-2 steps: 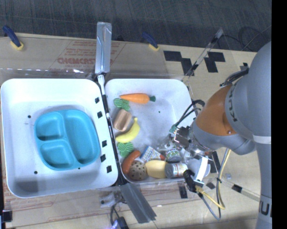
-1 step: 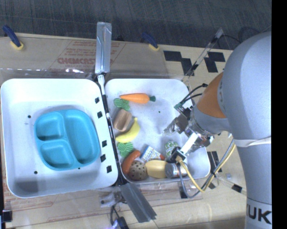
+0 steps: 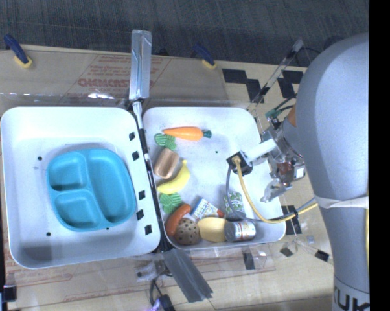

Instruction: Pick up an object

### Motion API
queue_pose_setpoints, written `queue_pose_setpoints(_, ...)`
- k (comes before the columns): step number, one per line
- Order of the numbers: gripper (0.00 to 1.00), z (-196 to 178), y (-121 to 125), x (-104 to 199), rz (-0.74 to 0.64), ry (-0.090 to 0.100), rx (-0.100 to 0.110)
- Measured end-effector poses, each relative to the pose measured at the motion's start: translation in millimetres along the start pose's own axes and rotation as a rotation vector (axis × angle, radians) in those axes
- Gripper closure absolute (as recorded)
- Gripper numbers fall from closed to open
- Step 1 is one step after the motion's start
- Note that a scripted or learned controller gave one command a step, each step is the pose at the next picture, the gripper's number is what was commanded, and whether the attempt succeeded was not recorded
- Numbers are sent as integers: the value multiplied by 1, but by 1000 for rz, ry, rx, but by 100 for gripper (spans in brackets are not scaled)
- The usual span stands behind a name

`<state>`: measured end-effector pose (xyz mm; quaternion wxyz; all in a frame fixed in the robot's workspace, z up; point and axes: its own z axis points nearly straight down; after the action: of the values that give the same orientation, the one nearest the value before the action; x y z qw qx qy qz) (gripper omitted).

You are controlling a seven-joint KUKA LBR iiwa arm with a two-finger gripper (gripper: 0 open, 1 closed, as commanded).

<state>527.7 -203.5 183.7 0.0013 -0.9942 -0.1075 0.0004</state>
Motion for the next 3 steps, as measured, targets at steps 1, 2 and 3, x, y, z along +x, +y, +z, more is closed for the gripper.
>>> queue_pose_setpoints(1, 0, 63, 14, 119, -57, -8, 5)
queue_pose_setpoints(2, 0, 93, 29, 113, -181, -4, 4)
queue_pose_setpoints(3, 0, 92, 29, 118, -296, -5, 6)
